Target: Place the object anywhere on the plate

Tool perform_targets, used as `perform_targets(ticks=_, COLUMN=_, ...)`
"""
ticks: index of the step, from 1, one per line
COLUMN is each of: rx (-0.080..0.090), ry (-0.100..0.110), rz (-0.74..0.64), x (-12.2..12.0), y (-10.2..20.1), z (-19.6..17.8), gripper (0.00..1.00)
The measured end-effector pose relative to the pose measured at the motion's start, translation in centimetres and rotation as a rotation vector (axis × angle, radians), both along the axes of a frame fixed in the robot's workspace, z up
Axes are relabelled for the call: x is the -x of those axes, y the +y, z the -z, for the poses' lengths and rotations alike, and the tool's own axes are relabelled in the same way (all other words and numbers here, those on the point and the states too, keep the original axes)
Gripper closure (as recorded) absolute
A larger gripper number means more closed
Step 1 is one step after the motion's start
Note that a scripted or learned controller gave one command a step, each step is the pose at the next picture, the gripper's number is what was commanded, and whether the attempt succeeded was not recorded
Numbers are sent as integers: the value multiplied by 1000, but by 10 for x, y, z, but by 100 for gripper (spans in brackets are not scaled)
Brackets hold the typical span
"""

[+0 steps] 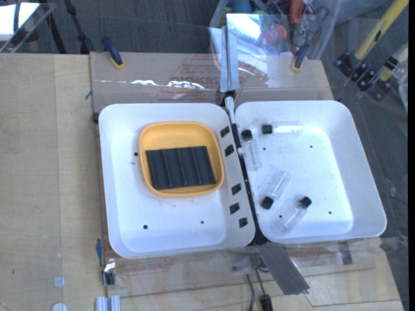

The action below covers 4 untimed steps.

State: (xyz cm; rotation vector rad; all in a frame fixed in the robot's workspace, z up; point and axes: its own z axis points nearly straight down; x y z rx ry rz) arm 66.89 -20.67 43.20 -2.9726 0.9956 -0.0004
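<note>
A yellow, rounded-square plate (150, 141) sits in the left white bin (123, 225). A dark grey ribbed block (180, 167) lies flat in the middle of the plate and covers most of its floor. In the right white bin (350, 173) lie several small clear vials with black caps. One (283, 129) is near the back wall, one (250, 153) by the left wall, and two (277, 185) (294, 215) are toward the front.
A black divider strip with tabs (235, 167) runs between the two bins. Behind them a clear plastic box of colourful items (279, 11) stands on a plastic sheet held by clamps (115, 58). Wooden bench surrounds the bins.
</note>
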Motion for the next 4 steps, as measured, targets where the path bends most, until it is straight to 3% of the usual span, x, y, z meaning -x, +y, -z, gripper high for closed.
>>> perform_targets(ticks=1, rx=-1, ry=-1, rz=-315, x=5, y=-15, z=1, gripper=100)
perform_targets(ticks=2, rx=-2, ry=0, rz=-447, x=0, y=-14, z=1, gripper=100)
perform_targets(ticks=4, rx=-2, ry=0, rz=-449, x=0, y=-14, z=1, gripper=100)
